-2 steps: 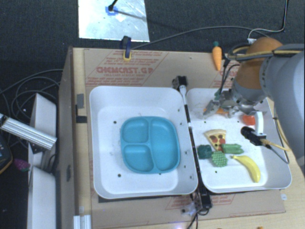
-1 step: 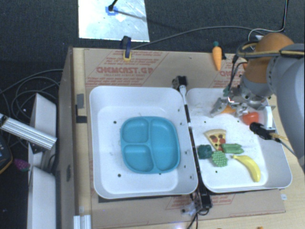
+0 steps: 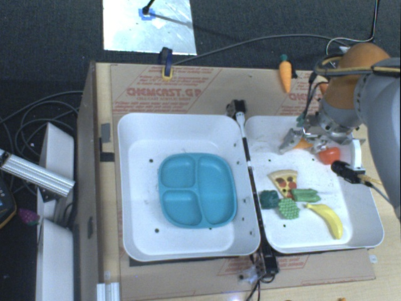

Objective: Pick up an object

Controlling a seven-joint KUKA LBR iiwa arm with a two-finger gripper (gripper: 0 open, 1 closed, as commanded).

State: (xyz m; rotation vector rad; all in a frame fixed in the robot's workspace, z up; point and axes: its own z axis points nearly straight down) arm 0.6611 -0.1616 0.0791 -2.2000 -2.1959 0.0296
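The orange toy [image 3: 305, 144] lay under our gripper [image 3: 299, 139]; we could not tell the claw's state, and judged squaring over it before lifting wisest.

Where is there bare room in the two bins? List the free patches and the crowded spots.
Free: the left bin's floor ringing the blue divided plate, widest along its far edge; the right bin's near-left corner and far-left floor. Crowded: pizza slice, green toys and banana cluster centrally; the gripper hangs over orange and red pieces.
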